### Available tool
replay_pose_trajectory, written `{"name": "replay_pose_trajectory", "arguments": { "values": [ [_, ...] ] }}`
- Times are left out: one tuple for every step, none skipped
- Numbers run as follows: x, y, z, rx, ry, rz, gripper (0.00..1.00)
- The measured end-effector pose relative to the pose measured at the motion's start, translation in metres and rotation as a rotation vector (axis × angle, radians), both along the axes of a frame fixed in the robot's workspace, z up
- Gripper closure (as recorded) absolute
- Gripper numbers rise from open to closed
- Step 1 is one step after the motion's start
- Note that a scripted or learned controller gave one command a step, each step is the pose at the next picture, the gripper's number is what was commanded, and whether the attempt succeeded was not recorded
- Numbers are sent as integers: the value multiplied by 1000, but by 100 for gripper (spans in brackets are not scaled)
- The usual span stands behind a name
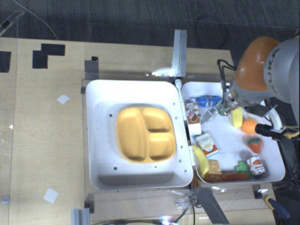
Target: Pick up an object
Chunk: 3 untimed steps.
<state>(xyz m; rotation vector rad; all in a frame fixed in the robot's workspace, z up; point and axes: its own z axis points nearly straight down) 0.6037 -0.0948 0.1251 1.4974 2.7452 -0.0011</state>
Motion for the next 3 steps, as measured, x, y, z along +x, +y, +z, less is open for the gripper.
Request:
{"name": "replay_pose_trajectory", "arguments": {
  "values": [
    [-28,-113,-8,2,2,168,0],
    [11,-99,-28,21,6,-157,0],
    [69,-69,-1,9,0,-161,0]
  ]
}}
